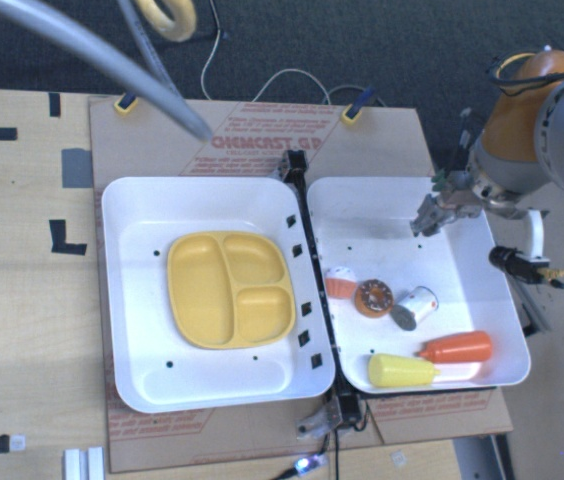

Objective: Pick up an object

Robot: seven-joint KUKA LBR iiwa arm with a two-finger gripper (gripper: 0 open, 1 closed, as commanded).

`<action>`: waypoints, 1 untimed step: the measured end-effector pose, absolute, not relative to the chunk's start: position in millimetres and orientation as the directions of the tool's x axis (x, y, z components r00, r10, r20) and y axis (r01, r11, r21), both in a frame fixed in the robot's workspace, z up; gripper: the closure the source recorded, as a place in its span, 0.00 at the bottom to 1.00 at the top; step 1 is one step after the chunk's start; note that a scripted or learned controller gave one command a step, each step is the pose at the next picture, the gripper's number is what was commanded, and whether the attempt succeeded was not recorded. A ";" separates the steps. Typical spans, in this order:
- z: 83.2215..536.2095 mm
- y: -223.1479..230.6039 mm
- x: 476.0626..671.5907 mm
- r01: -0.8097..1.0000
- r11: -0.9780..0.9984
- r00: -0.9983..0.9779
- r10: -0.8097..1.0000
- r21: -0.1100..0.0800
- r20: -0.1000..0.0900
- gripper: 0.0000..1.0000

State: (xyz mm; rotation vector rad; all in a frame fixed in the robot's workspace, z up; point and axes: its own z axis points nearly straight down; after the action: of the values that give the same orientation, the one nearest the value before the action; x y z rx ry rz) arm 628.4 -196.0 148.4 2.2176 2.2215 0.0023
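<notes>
Arm's in from the right, jaws [430, 218] hanging over the far part of the right bin [382, 196], above bare white floor. Can't tell if they're wide or narrow from up here — too small, too dark. Nothing visibly between them, so no grab to report.

Targets are all bunched toward the near side of that bin, well apart from the jaws: donut [373, 297] w/ a small orange-and-white piece [340, 285] just beside it, white cup [418, 305] tipped on its side touching or nearly touching the donut, then the orange carrot-ish thing [457, 347] and yellow piece [401, 370] lying along the near wall.

Why start here? Prob. a clear staging spot — open floor below, no clutter to bump.

Room: plenty around the donut cluster from the jaws' side. Carrot and yellow piece sit tight to the near rim, so less clearance there, jaws could clip the wall. Divider between the bins is close to the orange-and-white piece too.

Left bin [122, 268] carries just the yellow divided plate [230, 290], flat — awkward pick, I'd guess.
</notes>
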 end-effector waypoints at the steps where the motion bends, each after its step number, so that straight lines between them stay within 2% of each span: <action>1: 199.7 -185.3 632.4 1.000 0.002 -0.002 1.000 0.002 0.000 1.00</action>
State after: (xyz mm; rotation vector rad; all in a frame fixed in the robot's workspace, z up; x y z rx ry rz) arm 632.4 -185.3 199.7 2.2175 2.2228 0.0019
